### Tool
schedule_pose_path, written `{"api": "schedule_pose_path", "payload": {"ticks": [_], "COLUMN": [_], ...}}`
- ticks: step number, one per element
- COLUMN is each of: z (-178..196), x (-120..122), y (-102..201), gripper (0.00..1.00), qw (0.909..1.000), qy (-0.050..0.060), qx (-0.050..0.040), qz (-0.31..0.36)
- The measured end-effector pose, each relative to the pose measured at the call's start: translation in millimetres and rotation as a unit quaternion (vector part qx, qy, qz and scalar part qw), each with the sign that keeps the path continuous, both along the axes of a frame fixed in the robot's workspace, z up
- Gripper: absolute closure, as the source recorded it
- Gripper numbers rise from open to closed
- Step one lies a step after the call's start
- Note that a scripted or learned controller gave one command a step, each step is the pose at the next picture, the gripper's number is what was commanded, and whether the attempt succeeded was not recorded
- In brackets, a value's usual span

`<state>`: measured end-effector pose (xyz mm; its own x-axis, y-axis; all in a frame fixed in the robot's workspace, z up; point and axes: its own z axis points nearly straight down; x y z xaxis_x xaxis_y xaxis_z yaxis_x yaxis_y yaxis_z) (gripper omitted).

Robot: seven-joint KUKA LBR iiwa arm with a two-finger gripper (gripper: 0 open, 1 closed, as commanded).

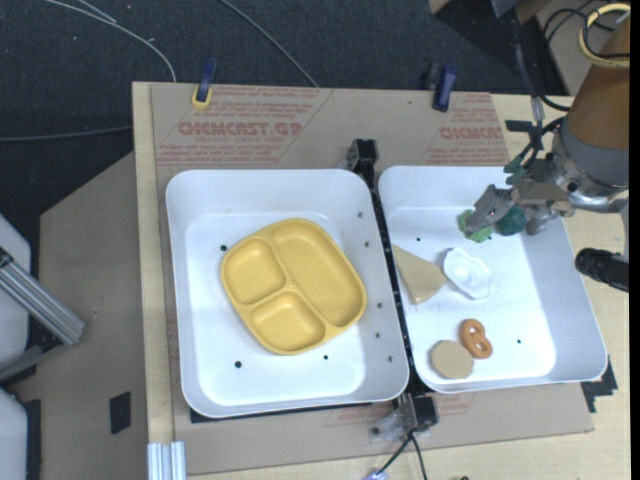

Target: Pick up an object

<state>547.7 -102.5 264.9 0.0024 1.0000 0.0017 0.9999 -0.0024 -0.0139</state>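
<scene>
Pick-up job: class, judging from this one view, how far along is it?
Done: the tool has reached the right bin, up in its far part. In hand: something green sits at its tip, though a grip is unclear. Left: lifting. The pretzel, white piece and tan wedge lie untouched.

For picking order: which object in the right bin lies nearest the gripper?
The white object, just below the gripper; wedge, pretzel and disc lie farther.

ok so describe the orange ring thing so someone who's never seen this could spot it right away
Look in the right-hand white bin, toward its near edge. There the small orange ring lies, touching the far side of a round tan disc. It is the only orange, looped piece; its neighbours are a tan wedge and a white lump.
</scene>
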Motion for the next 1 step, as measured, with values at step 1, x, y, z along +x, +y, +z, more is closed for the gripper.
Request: {"api": "schedule_pose_path", "payload": {"ticks": [1], "z": [6.2], "x": [2.0], "y": [0.2], "gripper": [0.0], "qw": [1.0], "qy": [-0.006], "qx": [-0.0006], "qz": [0.001]}}
